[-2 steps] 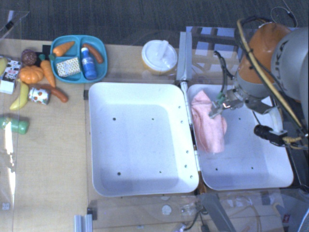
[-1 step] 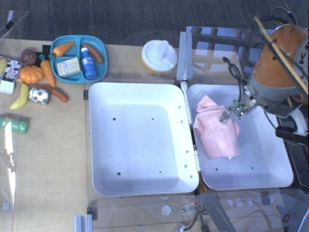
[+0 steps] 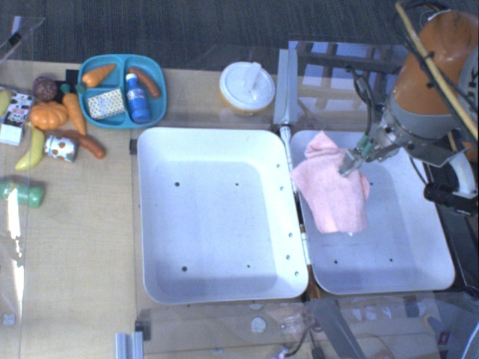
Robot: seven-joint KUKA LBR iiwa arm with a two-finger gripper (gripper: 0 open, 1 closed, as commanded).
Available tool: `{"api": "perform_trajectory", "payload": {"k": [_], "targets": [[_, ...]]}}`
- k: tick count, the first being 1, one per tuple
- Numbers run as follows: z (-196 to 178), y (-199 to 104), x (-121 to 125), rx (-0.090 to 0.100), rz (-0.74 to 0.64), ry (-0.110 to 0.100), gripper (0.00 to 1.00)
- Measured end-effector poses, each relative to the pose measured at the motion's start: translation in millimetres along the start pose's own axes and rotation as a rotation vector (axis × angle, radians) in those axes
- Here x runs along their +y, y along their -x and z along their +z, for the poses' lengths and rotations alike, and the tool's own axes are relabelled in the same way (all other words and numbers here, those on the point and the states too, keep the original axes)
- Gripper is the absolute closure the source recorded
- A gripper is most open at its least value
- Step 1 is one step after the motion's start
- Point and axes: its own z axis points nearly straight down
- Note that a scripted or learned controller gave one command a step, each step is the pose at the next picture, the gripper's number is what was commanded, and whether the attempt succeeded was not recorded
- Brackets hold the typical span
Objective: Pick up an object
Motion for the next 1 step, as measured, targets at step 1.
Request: {"api": "perform_trajectory", "payload": {"k": [1], "targets": [[60.7,-12.5,86.9,0.0,0.017,-0.001,1.0]]}}
